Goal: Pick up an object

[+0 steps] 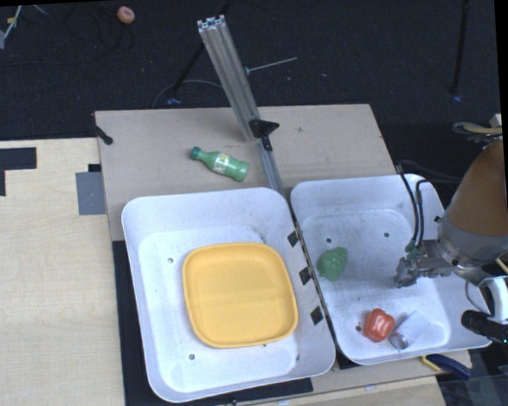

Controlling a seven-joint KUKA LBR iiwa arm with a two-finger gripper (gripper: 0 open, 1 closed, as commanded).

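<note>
In the right bin (358, 199) a green leafy-looking object (332, 263) lies near the left wall. A red rounded object (378, 324) sits near the front wall, with a small grey piece (399, 341) just to its right. My gripper (406, 274) hangs low over the right side of this bin, about a hand's width right of the green object and above-right of the red one. Nothing shows between its tips. The orange-banded wrist (483, 195) rises behind it.
The left bin (151, 222) holds a yellow square plate (239, 293). A green bottle (220, 163) lies on the bench behind the bins. A slanted aluminium bar (234, 73) stands at the back. Black clips (304, 275) line the wall between the bins.
</note>
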